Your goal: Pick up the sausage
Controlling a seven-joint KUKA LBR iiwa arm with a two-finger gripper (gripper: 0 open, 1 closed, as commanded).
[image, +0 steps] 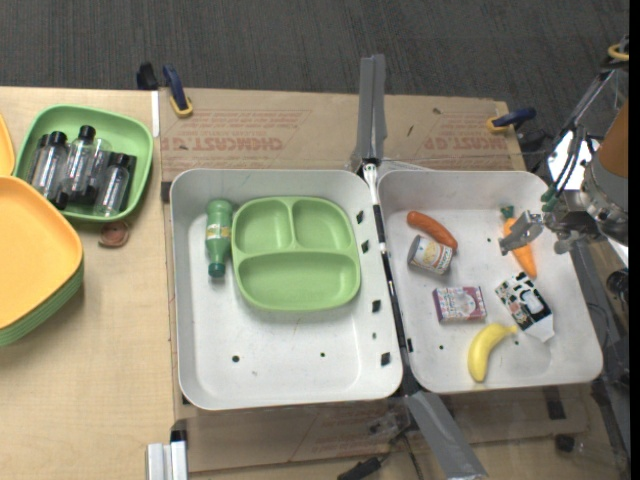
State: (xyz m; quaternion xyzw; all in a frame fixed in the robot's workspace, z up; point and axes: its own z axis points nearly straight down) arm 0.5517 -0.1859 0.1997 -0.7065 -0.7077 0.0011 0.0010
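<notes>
The sausage [431, 226], a reddish-orange stick, lies slantwise in the upper left of the right bin [560, 368], just above a small tin can [430, 257]. My gripper [538, 225] hangs at the right side of that bin, over an orange carrot [523, 251], about a hand's width to the right of the sausage. Nothing shows in its grasp.
The right bin also holds a pink box [459, 303], a banana [487, 350] and a black-and-white carton [526, 303]. In the left bin [200, 368] lie a green divided plate [296, 252] and a green bottle [217, 236]. Yellow plates [35, 258] and a green tray of bottles [85, 163] stand at the far left.
</notes>
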